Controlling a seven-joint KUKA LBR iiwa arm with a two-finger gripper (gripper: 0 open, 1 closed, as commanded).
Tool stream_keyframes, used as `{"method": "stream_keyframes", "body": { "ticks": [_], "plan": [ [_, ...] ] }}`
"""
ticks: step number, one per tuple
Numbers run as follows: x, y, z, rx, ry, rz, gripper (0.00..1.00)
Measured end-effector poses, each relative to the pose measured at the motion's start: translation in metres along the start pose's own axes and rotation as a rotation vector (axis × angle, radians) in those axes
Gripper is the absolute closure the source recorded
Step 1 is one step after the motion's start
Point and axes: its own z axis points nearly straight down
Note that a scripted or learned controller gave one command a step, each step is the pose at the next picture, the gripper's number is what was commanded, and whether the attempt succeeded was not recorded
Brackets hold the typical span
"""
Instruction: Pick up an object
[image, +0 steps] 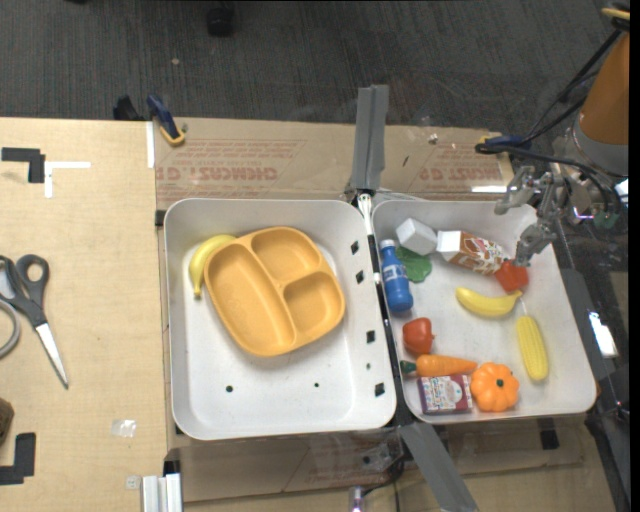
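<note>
Nearest you on the worktop (80, 400), a small scrap of clear plastic (124, 428) lies by the front left corner of the left bin (190, 400). Further back on the left, scissors (38, 310) lie flat with handles away from you.

In the left bin you have a yellow divided plate (272, 288), and a banana (204, 258) lies tucked against its far-left rim.

In the right bin (570, 395), front row: a small pink carton (444, 393) touching an orange pumpkin (496, 387), with a carrot (445, 365) just behind the carton. A corn cob (532, 347) lies along the right wall. A red pepper (418, 334) sits near the divider; behind it a blue bottle (395, 276) lies along the divider, beside a green piece (415, 267). A second banana (487, 301) lies mid-bin. Further back, a white block (416, 236) and a printed packet (470, 251) lie side by side.

The gripper (530, 245) is at the right bin's far right, pointing down-left. Its tip sits right over a small red object (512, 277), which lies between the packet and the second banana. You cannot tell from here how far the gripper is open, or whether it has the red object.

Beyond the bins: cardboard (250, 160) and a blue-and-yellow clamp (165, 118).
</note>
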Motion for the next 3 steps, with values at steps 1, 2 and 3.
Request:
{"method": "stream_keyframes", "body": {
  "ticks": [1, 2, 3],
  "plan": [
    [0.092, 0.006, 0.113, 0.000, 0.000, -0.015, 0.00],
    [0.063, 0.080, 0.113, -0.001, -0.001, 0.012, 0.00],
    [0.053, 0.037, 0.104, 0.000, -0.003, 0.061, 0.00]
  ]
}}
